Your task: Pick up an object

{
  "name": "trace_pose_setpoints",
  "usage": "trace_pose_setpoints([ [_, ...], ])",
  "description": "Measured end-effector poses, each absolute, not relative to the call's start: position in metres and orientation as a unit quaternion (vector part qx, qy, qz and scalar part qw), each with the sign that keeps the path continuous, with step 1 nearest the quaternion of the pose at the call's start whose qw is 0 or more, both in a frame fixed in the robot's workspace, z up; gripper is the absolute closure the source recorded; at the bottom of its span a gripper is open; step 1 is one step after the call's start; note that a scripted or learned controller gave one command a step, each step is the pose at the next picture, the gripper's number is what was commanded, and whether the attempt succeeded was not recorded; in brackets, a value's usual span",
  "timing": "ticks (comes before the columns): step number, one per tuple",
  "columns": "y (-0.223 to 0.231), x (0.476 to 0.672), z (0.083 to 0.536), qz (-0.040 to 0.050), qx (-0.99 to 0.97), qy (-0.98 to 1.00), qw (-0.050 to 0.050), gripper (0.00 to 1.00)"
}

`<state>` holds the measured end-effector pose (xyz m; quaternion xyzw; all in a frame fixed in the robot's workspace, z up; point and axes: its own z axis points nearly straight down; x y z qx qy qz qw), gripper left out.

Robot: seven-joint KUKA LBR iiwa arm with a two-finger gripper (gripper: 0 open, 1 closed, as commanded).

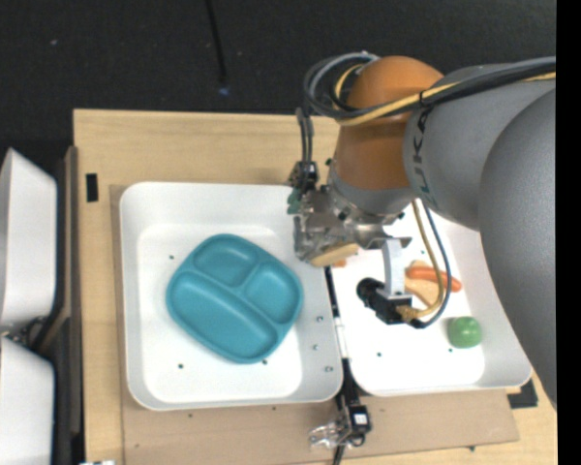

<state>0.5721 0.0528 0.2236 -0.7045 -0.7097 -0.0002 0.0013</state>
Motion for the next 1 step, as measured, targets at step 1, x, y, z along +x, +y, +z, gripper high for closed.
trace_pose_setpoints([
  [1, 0.0502, 0.5726, 0.2239, -0.0003, -0.706, -0.708, 0.001, 0.0],
])
